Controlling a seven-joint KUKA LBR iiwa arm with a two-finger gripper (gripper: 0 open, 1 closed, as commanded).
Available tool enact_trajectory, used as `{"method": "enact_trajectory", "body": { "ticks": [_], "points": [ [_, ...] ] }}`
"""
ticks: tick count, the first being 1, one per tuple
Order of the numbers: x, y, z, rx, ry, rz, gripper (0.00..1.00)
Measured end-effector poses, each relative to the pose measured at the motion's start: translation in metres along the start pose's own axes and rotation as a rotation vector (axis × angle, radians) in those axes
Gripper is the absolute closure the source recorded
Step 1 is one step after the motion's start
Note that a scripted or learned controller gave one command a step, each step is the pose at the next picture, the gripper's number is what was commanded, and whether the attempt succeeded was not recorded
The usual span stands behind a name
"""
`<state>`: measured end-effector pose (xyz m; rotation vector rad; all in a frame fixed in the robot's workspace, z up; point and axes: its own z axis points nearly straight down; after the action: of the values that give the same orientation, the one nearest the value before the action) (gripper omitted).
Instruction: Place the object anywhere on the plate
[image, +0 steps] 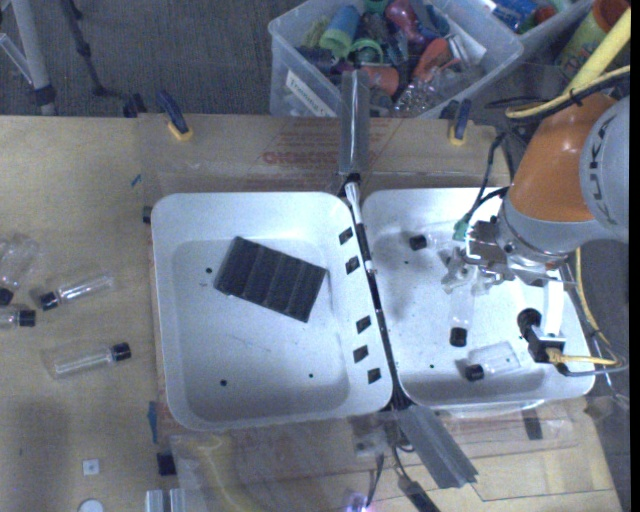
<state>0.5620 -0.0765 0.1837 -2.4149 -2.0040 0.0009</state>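
We see our pincer (470, 272) low over the right bin (400, 215), and we cannot tell its grip. Below it a small vial (492, 360) lies on the bin floor near the front wall. Far to its left, past the divider (364, 290), the dark plate (271, 278) lies flat in the left bin (190, 395) with bare floor around it.

One fixed overhead cam, tilted a bit, far enough back to catch both white bins (372, 300) plus the surrounding bench (70, 180).
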Motion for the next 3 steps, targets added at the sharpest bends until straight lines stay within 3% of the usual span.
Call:
{"method": "enact_trajectory", "body": {
  "ticks": [1,2,3],
  "points": [
    [0.098,0.026,-0.011,-0.001,-0.002,0.087,1.0],
    [0.163,0.075,0.0,-0.002,-0.003,0.39,1.0],
    [0.213,0.066,-0.018,-0.004,0.0,0.827,1.0]
  ]
}}
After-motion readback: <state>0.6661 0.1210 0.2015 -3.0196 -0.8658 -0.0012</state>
